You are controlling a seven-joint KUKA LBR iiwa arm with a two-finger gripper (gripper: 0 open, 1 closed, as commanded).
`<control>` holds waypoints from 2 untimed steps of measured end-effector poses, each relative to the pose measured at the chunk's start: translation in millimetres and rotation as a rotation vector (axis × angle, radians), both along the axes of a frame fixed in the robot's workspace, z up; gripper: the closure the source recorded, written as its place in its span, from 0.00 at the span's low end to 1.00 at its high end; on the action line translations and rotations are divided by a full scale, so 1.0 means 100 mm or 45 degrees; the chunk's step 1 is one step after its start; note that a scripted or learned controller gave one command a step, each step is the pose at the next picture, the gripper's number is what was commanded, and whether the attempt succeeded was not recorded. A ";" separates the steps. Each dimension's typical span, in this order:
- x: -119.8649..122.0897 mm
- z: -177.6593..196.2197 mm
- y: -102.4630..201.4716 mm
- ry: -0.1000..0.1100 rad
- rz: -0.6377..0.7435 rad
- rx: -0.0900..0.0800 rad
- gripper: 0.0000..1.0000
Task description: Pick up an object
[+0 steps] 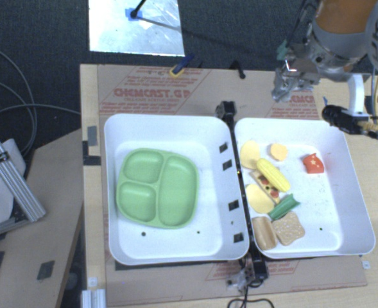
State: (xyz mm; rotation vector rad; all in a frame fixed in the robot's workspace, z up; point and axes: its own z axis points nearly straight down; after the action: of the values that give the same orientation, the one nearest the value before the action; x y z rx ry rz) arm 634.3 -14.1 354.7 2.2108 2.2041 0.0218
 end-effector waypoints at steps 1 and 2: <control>-0.66 -0.34 0.75 0.035 0.016 0.008 1.00; -1.18 -0.67 1.03 0.036 0.013 0.007 1.00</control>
State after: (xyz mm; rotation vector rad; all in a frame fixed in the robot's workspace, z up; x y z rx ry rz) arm 516.3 88.4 287.9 2.2162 2.2326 -0.0032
